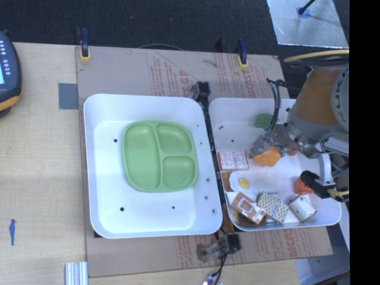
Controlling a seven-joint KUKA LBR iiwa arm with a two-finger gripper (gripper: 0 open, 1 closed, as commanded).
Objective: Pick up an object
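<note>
A grey robot arm's two-finger gripper (265, 147) sits low in the right shallow white plastic bin (237, 114), fingers clenched on a soft orange lump (266, 157), just right of a small pink-and-white packet (233, 160).

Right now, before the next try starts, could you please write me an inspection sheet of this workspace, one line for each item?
Surface: wooden bench with a cardboard sheet, two white bins side by side.
Job's things: right bin holds an orange piece, small printed boxes, a patterned packet, a white can, something green.
Clutter: left bin holds a green divided plate.
Grippers: gripper is low over the right bin, at the orange piece; a hold cannot be confirmed.
Cables: black cable near the wrist.
Surroundings: two clamps at the far edge; yellow-rimmed device at left.
</note>
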